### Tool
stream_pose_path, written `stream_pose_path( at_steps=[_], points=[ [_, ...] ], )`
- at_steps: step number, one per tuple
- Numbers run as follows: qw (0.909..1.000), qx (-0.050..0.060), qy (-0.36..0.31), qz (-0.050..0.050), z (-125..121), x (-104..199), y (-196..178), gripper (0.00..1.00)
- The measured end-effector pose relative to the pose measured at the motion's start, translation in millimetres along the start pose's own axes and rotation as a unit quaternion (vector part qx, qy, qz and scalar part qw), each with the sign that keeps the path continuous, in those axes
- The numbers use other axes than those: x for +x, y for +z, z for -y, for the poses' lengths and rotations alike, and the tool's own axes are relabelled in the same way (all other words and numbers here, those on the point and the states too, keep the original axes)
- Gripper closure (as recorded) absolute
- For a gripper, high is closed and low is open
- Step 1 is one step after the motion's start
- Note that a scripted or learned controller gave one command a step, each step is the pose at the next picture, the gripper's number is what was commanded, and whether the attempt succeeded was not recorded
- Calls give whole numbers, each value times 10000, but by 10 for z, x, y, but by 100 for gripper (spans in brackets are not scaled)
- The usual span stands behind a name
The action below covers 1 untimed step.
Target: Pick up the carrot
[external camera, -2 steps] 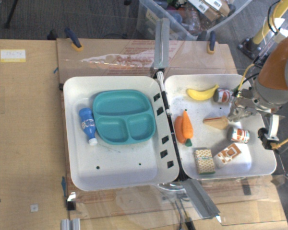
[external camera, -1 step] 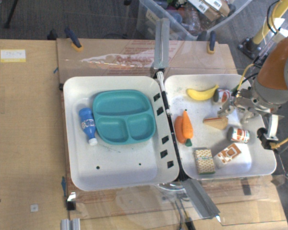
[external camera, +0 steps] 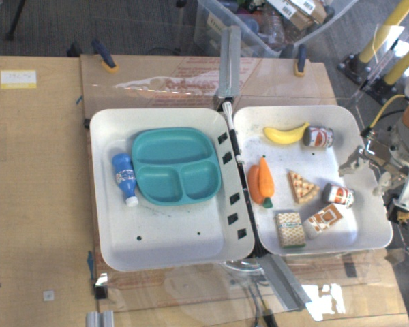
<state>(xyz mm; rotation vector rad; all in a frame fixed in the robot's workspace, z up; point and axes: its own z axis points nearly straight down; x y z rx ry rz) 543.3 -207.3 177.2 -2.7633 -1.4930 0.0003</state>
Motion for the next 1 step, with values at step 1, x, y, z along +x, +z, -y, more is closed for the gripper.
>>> stream_pose_path(
  at_steps=[1],
  points=[
    [9655,4,2606,4,-181,908,572,0]
  ],
)
